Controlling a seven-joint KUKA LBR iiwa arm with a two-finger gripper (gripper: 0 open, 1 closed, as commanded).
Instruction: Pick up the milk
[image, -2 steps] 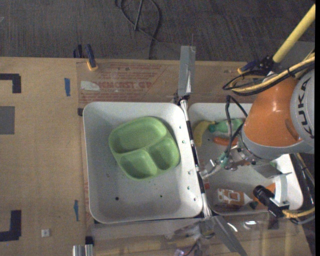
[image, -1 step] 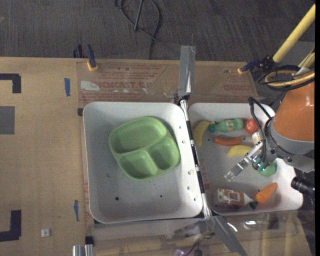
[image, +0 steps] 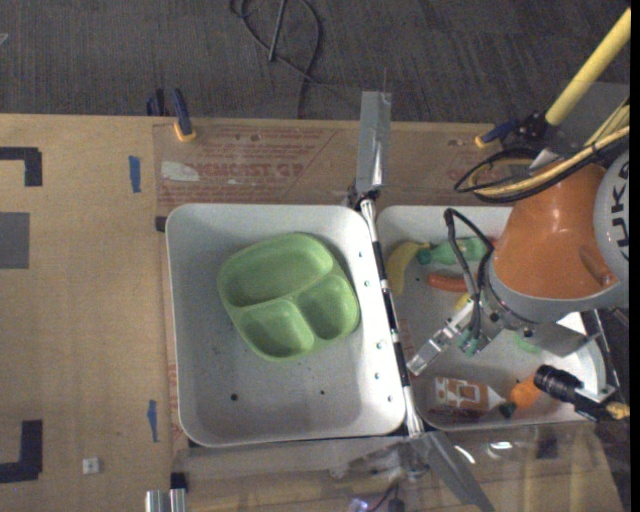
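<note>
While the gripper (image: 452, 342), jaws spread, hovers near the right bin's (image: 440, 422) left wall, the milk (image: 462, 396) lies below

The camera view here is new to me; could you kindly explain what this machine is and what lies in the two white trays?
It is one fixed camera looking down on a bench. The grey and orange robot arm reaches in from the right, its gripper low over the right bin. That bin holds small toy foods, among them a yellow banana and a carton, likely the milk. The left bin holds a green divided plate. Nothing visibly sits in the jaws.
</note>
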